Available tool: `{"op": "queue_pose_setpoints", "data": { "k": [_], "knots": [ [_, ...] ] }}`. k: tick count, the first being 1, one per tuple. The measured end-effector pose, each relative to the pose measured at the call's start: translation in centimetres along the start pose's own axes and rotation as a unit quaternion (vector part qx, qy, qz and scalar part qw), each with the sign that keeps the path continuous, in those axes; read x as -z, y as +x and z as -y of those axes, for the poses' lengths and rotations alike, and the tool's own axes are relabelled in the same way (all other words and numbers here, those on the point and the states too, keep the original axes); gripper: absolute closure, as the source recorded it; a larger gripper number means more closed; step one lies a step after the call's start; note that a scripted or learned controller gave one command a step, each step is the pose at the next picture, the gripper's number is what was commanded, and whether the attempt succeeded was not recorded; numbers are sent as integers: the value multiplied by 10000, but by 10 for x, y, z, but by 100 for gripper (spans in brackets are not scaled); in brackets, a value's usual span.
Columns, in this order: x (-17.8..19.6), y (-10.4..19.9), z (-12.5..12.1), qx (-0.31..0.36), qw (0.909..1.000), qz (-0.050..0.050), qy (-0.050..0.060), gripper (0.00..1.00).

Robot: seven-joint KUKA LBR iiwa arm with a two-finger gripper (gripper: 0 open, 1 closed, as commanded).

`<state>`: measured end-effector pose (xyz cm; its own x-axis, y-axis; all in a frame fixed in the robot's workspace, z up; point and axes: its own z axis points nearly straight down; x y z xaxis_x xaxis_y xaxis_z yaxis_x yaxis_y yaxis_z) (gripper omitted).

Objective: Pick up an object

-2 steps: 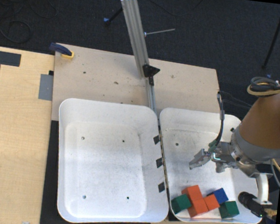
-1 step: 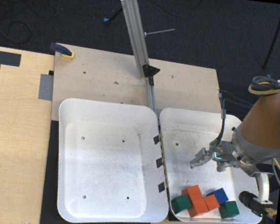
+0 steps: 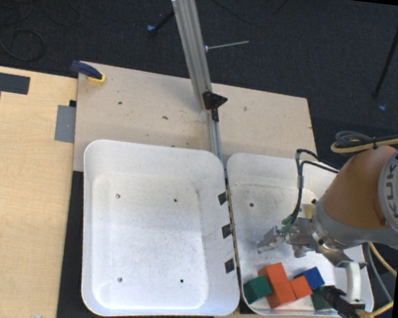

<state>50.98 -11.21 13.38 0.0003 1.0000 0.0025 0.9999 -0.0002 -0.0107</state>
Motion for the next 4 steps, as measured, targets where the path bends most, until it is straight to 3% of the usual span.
{"op": "queue_pose_setpoints", "data": {
  "k": [1,2,4],
  "knots": [
    [-42,0,-1,-6,10000,3,-44,0],
    [-31,-1,0,-51,10000,-10,-36,100],
    [87,-11,4,2,10000,16,-73,100]
  ]
}}
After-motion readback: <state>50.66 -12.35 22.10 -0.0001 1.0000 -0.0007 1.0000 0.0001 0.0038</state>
